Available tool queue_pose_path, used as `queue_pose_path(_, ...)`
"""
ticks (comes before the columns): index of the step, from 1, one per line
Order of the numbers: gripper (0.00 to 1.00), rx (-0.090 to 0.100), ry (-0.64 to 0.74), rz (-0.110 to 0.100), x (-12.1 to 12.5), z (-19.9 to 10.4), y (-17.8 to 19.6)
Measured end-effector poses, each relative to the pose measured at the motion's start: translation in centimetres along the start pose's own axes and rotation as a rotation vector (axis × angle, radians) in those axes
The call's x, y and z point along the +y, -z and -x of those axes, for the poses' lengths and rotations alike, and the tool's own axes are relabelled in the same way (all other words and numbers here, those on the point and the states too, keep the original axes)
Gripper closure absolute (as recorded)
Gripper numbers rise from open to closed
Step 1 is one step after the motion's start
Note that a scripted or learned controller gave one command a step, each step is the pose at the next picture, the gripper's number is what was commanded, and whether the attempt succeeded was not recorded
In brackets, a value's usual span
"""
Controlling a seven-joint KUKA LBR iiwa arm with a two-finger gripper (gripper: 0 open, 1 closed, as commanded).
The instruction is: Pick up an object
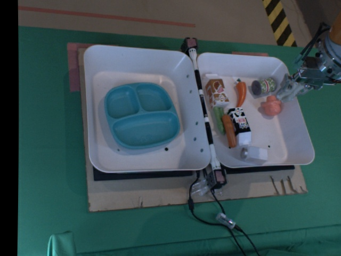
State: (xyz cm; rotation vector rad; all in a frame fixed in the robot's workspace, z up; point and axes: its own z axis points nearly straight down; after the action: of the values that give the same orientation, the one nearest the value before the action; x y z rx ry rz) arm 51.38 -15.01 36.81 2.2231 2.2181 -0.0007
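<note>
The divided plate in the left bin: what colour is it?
Teal blue; the three-compartment plastic plate shows clearly in the camera view, lying in the left white bin.

arm: enters from the view's right edge, upper part, grey with an orange band at the frame edge | wrist: angled down and leftward | gripper [288,88]: low, pointing lower-left, nothing seen between its tips

Dim, soft focus (slight glare)

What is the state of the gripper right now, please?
Gripper: above the right bin's right edge, near the orange toy; open or closed cannot be told.
</note>
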Motion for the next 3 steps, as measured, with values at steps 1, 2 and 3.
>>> queue_pose_path(1,1.00,-0.002,-0.002,0.000,2.2,3.8,-3.2)
queue_pose_path(2,1.00,0.000,0.000,0.000,0.4,-0.7,-1.4)
queue_pose_path(3,1.00,-0.001,-0.001,0.000,-1.4,3.8,-2.0)
